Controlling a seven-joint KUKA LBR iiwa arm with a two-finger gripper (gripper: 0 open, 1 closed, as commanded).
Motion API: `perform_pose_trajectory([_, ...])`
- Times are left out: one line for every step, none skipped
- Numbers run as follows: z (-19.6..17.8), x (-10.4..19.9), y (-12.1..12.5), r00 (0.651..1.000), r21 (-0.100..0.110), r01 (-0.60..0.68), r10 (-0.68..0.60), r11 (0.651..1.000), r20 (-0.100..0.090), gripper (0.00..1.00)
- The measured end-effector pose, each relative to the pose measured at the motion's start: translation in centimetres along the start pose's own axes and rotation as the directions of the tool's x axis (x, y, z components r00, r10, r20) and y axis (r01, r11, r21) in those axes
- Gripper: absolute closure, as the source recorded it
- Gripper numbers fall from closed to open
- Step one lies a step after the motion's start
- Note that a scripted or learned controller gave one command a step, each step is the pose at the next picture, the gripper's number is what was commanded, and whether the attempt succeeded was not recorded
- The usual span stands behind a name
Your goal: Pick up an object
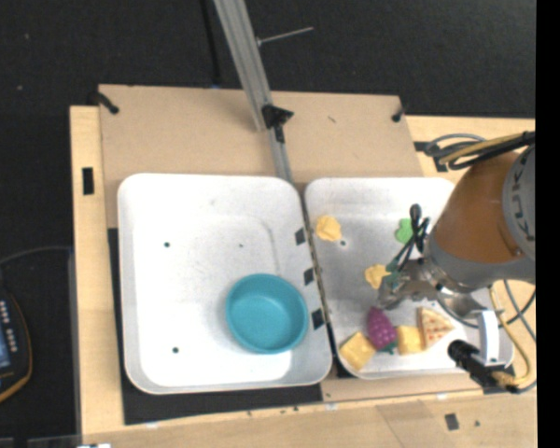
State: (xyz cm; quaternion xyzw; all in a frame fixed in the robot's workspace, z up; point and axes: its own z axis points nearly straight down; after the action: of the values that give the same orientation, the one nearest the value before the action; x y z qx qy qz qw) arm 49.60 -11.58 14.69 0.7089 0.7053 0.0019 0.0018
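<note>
The right bin [355, 203] holds several small toy foods. A yellow piece [329, 229] lies near its left wall, and another yellow piece [376, 274] sits mid-bin. Toward the front are purple grapes [381, 329], a yellow block [357, 350], a second small yellow piece [409, 340] and a pizza slice [435, 326]. A green item [412, 228] lies by the arm. My gripper [395, 290] hangs low over the bin's middle, just right of the mid-bin yellow piece and above the grapes. I see nothing between its tips.
The left bin [168, 213] holds a teal bowl [266, 312] at its front right. A grey metal pole [247, 59] slants across the back of the bench. The orange-banded arm [481, 217] covers the right bin's right side. Cables lie at right.
</note>
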Motion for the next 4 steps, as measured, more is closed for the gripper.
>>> perform_pose_trajectory([-4.3, -0.1, 0.4, 1.000, -0.002, 0.008, -0.008, 1.000, 0.002, 1.00])
perform_pose_trajectory([-6.7, -0.2, 0.6, 1.000, 0.003, 0.008, -0.008, 1.000, 0.001, 1.00])
perform_pose_trajectory([-8.1, 4.8, 0.6, 1.000, 0.002, 0.008, -0.008, 1.000, 0.000, 1.00])
perform_pose_trajectory([-9.3, 9.3, 0.7, 1.000, 0.002, 0.008, -0.008, 1.000, 0.000, 1.00])
